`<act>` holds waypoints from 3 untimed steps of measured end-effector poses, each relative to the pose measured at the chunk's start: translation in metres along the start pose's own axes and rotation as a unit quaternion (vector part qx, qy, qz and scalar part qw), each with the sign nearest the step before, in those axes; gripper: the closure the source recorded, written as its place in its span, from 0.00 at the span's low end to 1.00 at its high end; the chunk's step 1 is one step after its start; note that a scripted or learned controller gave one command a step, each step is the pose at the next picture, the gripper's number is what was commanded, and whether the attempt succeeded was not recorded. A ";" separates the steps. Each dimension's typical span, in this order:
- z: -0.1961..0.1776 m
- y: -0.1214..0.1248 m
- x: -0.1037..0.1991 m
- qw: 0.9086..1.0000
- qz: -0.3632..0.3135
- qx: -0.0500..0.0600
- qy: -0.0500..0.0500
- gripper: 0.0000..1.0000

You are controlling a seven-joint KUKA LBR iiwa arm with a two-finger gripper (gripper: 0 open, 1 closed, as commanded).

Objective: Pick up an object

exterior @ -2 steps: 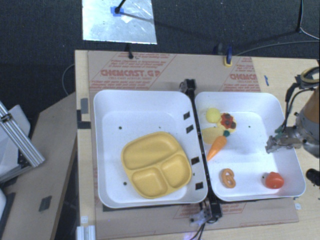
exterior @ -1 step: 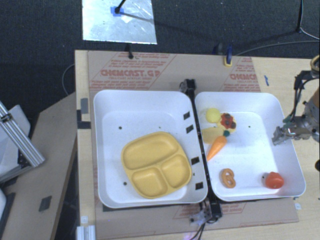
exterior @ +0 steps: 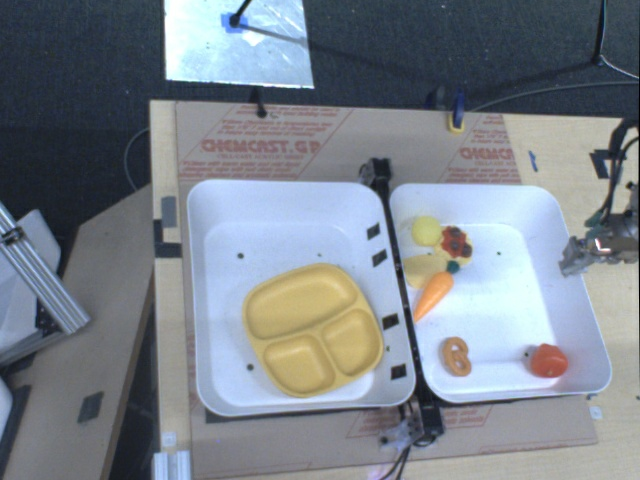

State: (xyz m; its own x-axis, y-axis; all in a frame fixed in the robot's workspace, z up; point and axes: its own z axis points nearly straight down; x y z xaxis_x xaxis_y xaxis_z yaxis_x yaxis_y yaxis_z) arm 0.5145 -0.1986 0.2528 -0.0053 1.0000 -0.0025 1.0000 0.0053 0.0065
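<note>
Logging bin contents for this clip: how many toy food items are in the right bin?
5, possibly more in the cluster. Lemon and berry piece at the top left, pale piece below them, touching the carrot; pretzel near the front; tomato in the front right corner.

light: bright, even | glare: white bins (exterior: 300, 203) washed out | shadows: soft | focus: slightly blurry

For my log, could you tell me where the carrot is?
The carrot lies in the right bin, near its left wall, just above the pretzel.
</note>
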 end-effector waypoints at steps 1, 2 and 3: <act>-0.004 0.015 0.055 1.000 -0.003 0.001 0.002 1.00; -0.009 0.038 0.107 1.000 -0.003 0.001 0.002 1.00; -0.006 0.051 0.150 1.000 -0.002 0.002 0.002 1.00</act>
State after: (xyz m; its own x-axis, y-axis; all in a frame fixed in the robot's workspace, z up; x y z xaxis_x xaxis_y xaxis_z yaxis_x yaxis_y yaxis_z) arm 0.5651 -0.0485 0.2583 -0.0099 1.0000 0.0009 0.9999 0.0099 0.0033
